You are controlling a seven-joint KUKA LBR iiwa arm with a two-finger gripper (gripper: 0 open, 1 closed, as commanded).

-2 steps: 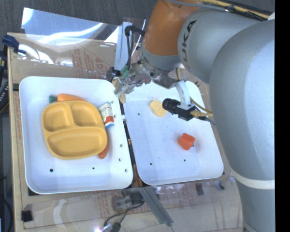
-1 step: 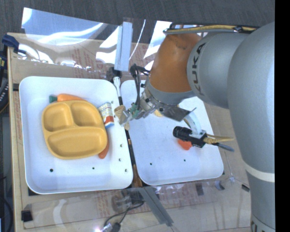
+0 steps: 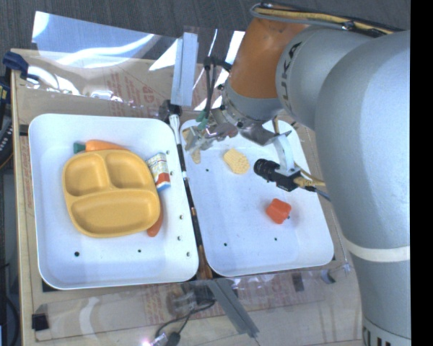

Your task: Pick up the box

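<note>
The pick looks barely begun. The box (image 3: 159,171) lies in the left bin (image 3: 94,258), touching the right edge of the yellow tray (image 3: 112,192), with nothing gripping it. The gripper (image 3: 196,137) hangs up and to the right of the tray, over the near corner of the right bin (image 3: 245,247) and apart from the box. Whether it is wide or narrow I cannot tell. It has yet to reach, close and lift.

Counted: two bins, one tray and one box. Right of the tray, across the divide, lie one yellow cracker (image 3: 236,161) and one red lump (image 3: 278,210). Two orange bits (image 3: 101,146) peek from under the tray, perhaps one thing.
</note>
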